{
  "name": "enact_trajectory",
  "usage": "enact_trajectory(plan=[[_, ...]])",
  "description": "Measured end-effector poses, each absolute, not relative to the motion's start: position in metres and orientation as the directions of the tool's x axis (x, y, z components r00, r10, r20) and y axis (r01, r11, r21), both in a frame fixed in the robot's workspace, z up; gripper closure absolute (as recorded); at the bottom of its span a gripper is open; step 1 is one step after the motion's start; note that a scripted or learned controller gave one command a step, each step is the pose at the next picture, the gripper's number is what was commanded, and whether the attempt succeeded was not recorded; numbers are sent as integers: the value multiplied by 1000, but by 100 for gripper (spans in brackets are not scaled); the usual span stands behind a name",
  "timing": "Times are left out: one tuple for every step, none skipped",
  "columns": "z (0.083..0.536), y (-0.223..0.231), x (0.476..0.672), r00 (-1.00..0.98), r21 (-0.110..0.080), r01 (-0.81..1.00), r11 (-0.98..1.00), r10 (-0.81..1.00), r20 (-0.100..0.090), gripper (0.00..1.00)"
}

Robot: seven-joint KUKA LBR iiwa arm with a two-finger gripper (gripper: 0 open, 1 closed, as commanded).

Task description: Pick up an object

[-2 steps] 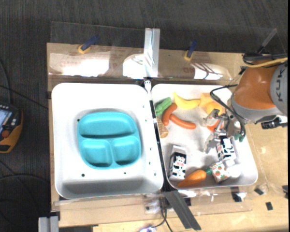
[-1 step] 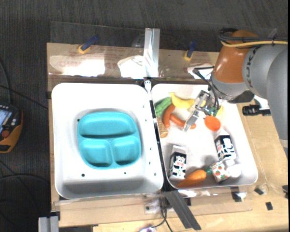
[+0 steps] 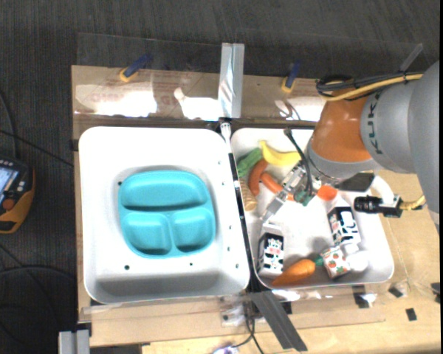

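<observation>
Start at nine o'clock: your left bin (image 3: 96,198) carries a turquoise divided tray (image 3: 165,211), three compartments, lying flat in the middle, nothing in play there. Cross the divider and it gets busy. In the right bin (image 3: 380,268), a green piece (image 3: 248,162) sits at the bin's eleven o'clock with an orange sausage-shaped toy (image 3: 258,174) touching it, and a yellow banana (image 3: 278,153) lies at twelve, tucked under the arm. Down at seven o'clock you have a cow-print carton (image 3: 272,252) standing just above a carrot (image 3: 295,270), and at five o'clock a second cow-print carton (image 3: 344,227) beside a strawberry-print box (image 3: 334,262).

Your gripper (image 3: 284,190) is low over the bin's upper middle, just right of the sausage toy, and I cannot tell how it is set; I see nothing held. I'd call this the reach-down step, with no pick made. The nearest candidates are the sausage toy and the banana, crowded together, so the next move calls for a clean descent onto one item, then a straight lift.
</observation>
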State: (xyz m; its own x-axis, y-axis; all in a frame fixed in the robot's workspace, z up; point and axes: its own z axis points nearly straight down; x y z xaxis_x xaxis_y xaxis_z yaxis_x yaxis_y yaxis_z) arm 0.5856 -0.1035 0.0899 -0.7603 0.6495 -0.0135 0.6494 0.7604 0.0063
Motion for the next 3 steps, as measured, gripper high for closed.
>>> enact_trajectory(plan=[[89, -98, 644, -768, 4, 641, 768, 641, -10, 0], [89, -100, 629, -695, 11, 718, 696, 718, -13, 0], [90, -100, 602, -530, 15, 848, 530, 848, -12, 0]])
